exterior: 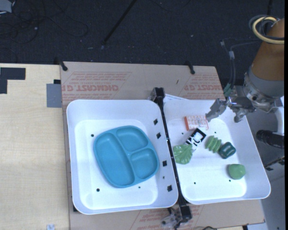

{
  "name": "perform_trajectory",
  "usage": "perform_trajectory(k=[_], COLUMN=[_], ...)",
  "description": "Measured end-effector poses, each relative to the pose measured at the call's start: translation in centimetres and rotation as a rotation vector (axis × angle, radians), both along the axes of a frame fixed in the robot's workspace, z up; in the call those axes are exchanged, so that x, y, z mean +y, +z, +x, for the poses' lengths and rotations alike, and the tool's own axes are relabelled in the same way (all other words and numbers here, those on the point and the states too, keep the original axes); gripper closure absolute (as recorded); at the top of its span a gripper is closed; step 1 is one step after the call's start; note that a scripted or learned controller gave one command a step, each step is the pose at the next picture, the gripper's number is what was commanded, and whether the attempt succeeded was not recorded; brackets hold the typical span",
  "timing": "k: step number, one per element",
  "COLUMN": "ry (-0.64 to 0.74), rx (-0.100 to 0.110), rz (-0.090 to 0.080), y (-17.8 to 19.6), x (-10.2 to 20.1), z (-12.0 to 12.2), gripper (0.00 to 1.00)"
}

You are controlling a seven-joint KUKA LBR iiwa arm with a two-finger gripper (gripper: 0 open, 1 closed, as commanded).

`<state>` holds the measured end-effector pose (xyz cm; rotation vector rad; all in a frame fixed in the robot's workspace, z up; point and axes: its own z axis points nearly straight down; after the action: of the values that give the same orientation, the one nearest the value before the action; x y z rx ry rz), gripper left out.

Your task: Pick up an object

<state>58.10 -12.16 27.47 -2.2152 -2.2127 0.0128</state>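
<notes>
The task is standing at its start: nothing is being carried yet. The pincer (226,108) is hovering over the upper right corner of the right bin (252,188), fingers spread, nothing between them. Candidate objects are lying in that bin: a red-and-white packet (196,122), a black-and-white block (196,137), a green leaf-shaped piece (183,154), a green ridged piece (212,143), a dark teal block (226,150) and a green lump (236,171). Approach, closure and lift are remaining. The left bin (81,195) is holding a blue divided plate (125,155). Both bins are resting on cardboard (110,83) laid over the pale wooden bench (24,152); dark floor with cables is lying beyond.
</notes>
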Motion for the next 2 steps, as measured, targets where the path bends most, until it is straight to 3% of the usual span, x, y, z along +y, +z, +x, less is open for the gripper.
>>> perform_trajectory(k=[1, 2], ry=[0.002, 0.001], rx=[-0.012, -0.005], rz=[-0.002, 0.000], y=[0.6, -5.1], x=[0.0, -0.4], z=[0.2, -0.7], gripper=[0.00, 0.00])
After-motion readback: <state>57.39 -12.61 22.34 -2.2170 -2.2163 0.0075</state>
